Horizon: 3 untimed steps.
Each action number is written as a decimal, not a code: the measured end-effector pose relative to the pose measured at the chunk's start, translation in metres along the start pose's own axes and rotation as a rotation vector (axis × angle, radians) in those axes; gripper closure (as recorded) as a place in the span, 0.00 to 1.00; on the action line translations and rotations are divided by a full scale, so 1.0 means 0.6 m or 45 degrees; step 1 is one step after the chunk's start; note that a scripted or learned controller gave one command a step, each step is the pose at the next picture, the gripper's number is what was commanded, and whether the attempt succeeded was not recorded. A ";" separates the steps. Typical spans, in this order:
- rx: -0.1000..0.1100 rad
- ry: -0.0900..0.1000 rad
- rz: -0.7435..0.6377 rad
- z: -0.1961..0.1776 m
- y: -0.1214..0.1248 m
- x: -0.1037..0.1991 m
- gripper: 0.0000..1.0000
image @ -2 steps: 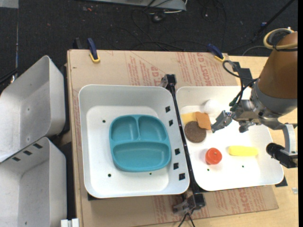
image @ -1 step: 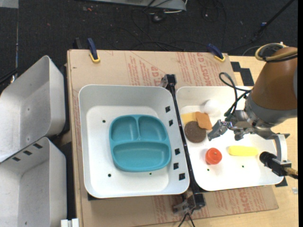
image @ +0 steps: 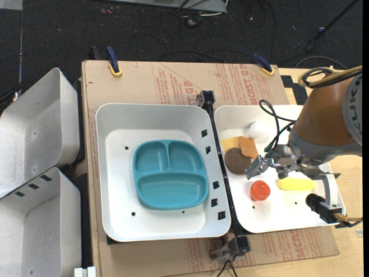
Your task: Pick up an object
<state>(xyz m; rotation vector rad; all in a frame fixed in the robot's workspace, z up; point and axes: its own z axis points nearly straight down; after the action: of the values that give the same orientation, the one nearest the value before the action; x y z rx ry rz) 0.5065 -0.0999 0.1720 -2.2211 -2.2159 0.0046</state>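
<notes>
**A:** Where are you right now?

**B:** My gripper [image: 260,165] hangs over the right bin [image: 277,225], reaching in from the right side. My fingers stand apart with nothing between them.

**A:** What lies under you?

**B:** A dark brown round piece [image: 235,160] sits just left of my fingertips, touching an orange-tan slab [image: 248,147] that leans over its upper edge. A pale yellow piece [image: 229,142] lies behind those two, close to the divider between the bins. A white ball [image: 258,130] rests near the bin's far side. A red-orange round object [image: 260,190] sits just below my fingertips, and a yellow oblong thing [image: 296,184] lies to its right, partly under my wrist.

**A:** How much room is there?

**B:** The near strip of the right bin's floor is bare, from the red-orange object down to the rim. The cluster by the divider is tight against that wall.

**A:** And the other bin?

**B:** The left bin [image: 112,154] holds a teal divided tray [image: 170,174] in the middle, with bare white floor all round it.
</notes>
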 end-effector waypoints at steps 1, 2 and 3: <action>0.000 0.000 0.001 0.075 -0.009 -0.004 0.00; -0.006 0.000 0.002 0.053 -0.006 -0.004 1.00; -0.015 -0.003 -0.005 -0.048 -0.002 -0.016 1.00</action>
<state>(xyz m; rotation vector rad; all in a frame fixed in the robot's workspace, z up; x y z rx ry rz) 0.5053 -0.1095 0.2009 -2.2239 -2.2271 -0.0054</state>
